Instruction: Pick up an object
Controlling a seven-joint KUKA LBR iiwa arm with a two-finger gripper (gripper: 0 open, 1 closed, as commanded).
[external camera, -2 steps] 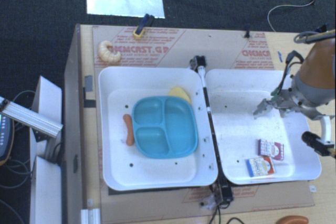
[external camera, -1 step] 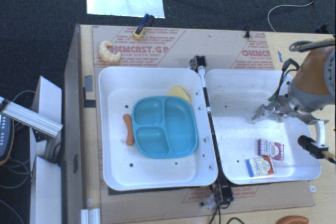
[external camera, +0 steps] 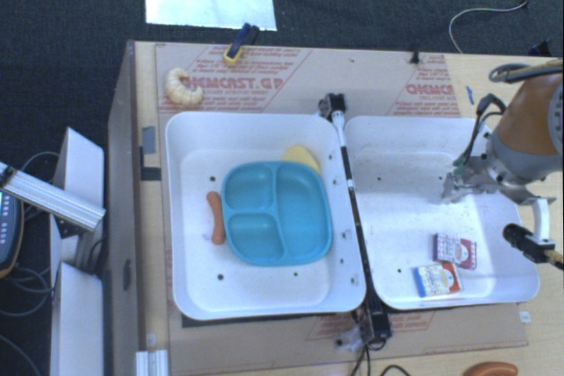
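1. White plastic forms the two shallow bins, counted as a left bin (external camera: 189, 216) and a right bin (external camera: 397, 150), set side by side on the bench.
2. Three things are counted in the left bin: one blue divided plate (external camera: 275, 213) at its middle, one orange sausage-shaped piece (external camera: 216, 217) just beside the plate's left edge, and one yellow item (external camera: 302, 157) partly hidden behind the plate's far edge.
3. Two small packets are counted in the right bin, both near its front right corner: a red-and-white packet (external camera: 455, 249), and a blue-and-white packet with a red edge (external camera: 437, 279) just in front of it. Both are seen lying flat; their print is too small to be read.
4. One gripper (external camera: 459, 187) is seen low over the right bin's floor, toward its right edge, well apart from both packets. Whether its claw is spread or pressed together cannot be told.
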